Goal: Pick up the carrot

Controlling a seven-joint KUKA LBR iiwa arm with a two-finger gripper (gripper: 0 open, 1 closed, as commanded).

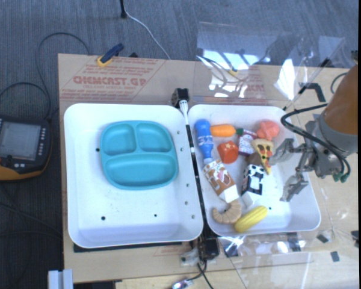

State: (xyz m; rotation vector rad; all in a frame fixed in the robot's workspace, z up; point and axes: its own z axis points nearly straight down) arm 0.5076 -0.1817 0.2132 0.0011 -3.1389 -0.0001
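Over the right bin's (313, 221) right side, the end effector (290, 170) hangs with its fingers spread, gripping nothing.

Near that bin's upper edge the carrot (223, 130) lies on its side between a blue bottle (203, 138) and a small purple figure (246, 143), well apart from the fingers. A croissant (228, 212) and banana (251, 218) sit along the near wall, and a blue sectioned plate (138, 154) rests in the left bin (84, 221).
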